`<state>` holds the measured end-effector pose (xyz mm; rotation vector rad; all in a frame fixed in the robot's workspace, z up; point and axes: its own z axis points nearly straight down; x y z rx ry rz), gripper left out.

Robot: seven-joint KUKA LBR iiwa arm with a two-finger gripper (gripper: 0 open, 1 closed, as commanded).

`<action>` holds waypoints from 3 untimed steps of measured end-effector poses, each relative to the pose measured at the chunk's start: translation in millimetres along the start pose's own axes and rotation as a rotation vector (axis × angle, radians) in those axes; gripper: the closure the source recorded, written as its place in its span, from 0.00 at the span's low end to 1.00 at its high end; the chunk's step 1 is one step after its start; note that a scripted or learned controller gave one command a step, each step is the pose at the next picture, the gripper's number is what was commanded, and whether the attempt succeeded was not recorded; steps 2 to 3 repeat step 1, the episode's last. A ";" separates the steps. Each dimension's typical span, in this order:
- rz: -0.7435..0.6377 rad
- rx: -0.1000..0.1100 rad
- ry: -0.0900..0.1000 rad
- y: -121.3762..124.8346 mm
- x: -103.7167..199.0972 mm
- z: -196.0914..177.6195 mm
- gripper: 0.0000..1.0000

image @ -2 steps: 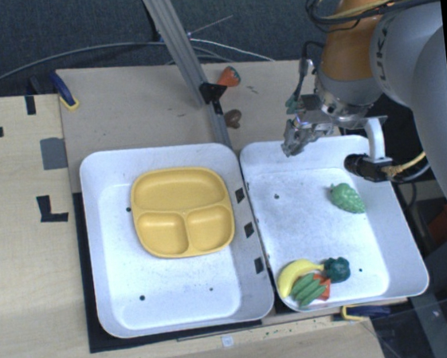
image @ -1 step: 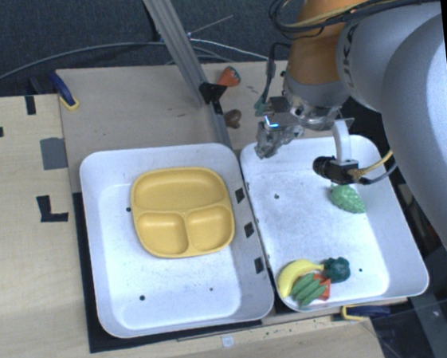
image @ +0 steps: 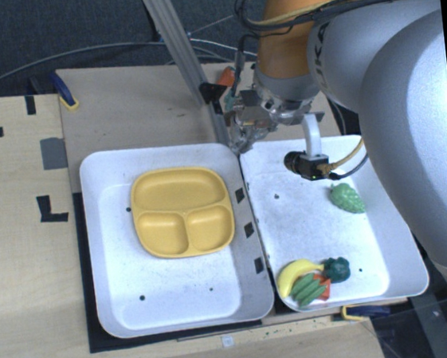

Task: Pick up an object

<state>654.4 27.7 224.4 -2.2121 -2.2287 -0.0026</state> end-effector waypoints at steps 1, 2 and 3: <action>0.000 0.000 0.000 9.4 55.5 -11.5 1.00; 0.000 0.000 0.000 9.4 55.5 -11.5 1.00; 0.000 0.000 0.000 9.4 55.5 -11.5 1.00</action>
